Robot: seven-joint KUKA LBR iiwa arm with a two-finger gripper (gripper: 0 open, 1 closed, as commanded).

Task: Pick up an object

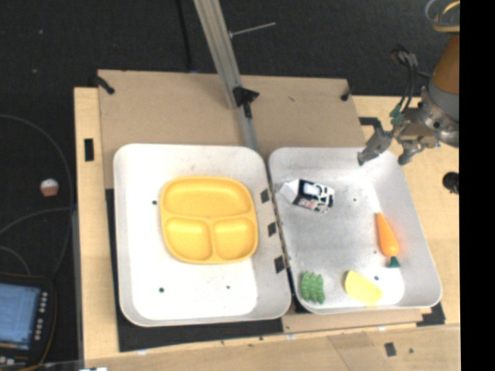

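- While it hangs over the far right corner of the right bin (418, 230), the gripper (389, 151) has its two fingers spread apart, with nothing between them.
- One finger (372, 149) points down over the bin's upper edge; the other sits just to its right, near the rim.
- Behind the gripper, the grey arm (442, 114) with its orange band reaches in from the right edge.
- Closest to the gripper among the objects is a small black and white carton (308, 195), lying on its side in the upper left part of the right bin.
- An orange carrot (387, 236) lies along the bin's right side, well apart from the carton.
- A yellow lemon-like piece (362, 287) rests near the front edge, with a small green object (312, 285) to its left in the front left corner.
- Beside it, the left bin (139, 284) holds a yellow divided plate (208, 219) with three compartments, sitting near the middle.
- Both bins rest side by side on a tan bench (178, 107).
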